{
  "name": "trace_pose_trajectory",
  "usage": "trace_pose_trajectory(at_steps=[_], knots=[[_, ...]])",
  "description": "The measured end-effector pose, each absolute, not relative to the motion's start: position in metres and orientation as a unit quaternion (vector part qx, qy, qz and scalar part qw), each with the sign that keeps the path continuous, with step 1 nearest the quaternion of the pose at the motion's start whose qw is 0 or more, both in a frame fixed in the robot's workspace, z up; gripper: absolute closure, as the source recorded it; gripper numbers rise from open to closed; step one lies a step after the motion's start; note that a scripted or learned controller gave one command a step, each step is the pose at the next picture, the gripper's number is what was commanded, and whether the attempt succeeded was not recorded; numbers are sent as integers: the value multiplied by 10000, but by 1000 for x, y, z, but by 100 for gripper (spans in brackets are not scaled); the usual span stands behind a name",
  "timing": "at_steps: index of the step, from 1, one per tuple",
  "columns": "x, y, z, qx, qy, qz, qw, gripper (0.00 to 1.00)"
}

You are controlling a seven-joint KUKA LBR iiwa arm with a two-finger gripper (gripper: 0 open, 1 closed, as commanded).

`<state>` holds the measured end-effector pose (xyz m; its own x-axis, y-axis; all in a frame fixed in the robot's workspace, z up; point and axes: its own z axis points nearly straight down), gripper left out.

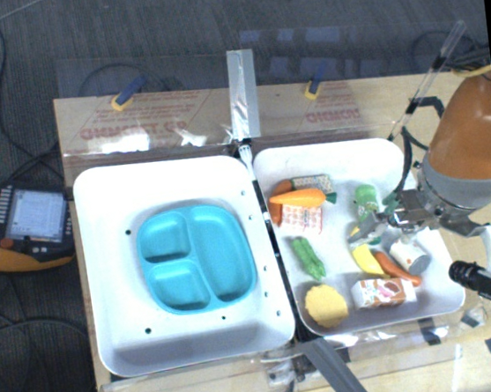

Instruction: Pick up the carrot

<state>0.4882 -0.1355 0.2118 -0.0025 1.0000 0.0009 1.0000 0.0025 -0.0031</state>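
Orange carrot (394, 266) is seen at the lower right of the right bin (329, 152), lying at a slant, touching a yellow piece (366, 259) on its left and just above a small carton (383, 292). A white cylinder (410, 255) lies just beside it on the right.

Gripper (391, 228) is placed low in the right bin, just above and beside the carrot; this is judged an approach for the pick. Jaw state cannot be told, as the tips are lost in clutter. No carrot is seen between them, so no grasp is recorded.

Right bin contents: orange-and-white box (301, 215) and a flat packet (308, 183) at upper left, green can (366, 198) at upper centre, green pod (308, 258) at centre left, yellow round item (325, 304) at bottom.

Left bin (110, 252) holds 1 blue tray (196, 256) with 3 compartments, set centrally.

Crowding around the carrot is judged a risk to a clean grasp.
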Motion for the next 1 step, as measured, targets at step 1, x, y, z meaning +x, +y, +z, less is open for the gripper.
trace_pose_trajectory(at_steps=[1], knots=[[547,-112,214,-6438,-7652,10,6,0]])
